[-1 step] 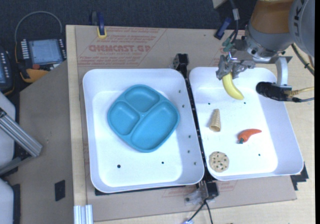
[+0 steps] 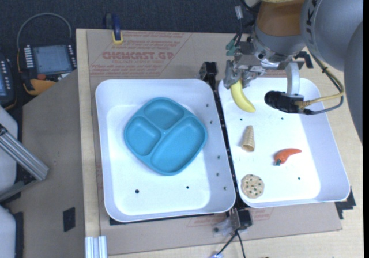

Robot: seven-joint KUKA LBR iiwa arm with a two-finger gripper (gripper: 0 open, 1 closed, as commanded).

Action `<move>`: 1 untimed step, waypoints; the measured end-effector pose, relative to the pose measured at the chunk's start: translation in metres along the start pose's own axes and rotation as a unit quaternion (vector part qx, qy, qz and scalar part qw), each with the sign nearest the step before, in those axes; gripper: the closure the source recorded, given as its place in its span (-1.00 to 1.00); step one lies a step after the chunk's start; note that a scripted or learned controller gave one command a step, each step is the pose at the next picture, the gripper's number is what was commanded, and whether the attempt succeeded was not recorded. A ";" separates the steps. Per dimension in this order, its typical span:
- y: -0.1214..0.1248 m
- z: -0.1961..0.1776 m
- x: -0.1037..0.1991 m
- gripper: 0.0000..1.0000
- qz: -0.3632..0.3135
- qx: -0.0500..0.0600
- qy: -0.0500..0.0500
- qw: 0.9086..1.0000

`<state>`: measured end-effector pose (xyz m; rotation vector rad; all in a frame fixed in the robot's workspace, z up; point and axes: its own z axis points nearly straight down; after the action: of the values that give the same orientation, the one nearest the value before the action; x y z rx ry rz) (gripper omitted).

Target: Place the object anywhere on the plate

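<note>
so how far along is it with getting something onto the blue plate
Done: nothing is on the blue plate in the left bin.
In hand: the gripper is down at the banana near the right bin's top-left corner; I can't tell if it has a grip.
Left: lift the banana and carry it over to the plate. The cone, chili and cookie lie untouched.

The jaws (image 2: 238, 78) sit at the banana's (image 2: 242, 98) top end in the right bin (image 2: 323, 153).

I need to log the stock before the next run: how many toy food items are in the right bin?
4: a banana at the gripper, an ice-cream cone mid-bin, a red pepper to its right, a cookie at the near edge. The arm may hide more.
</note>
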<state>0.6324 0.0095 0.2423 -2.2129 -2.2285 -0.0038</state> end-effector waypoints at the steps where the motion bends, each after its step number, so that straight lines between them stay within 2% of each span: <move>1: 0.003 0.010 0.063 1.00 0.000 0.000 0.000 1.000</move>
<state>0.6351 0.0723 0.2323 -2.2134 -2.2277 -0.0031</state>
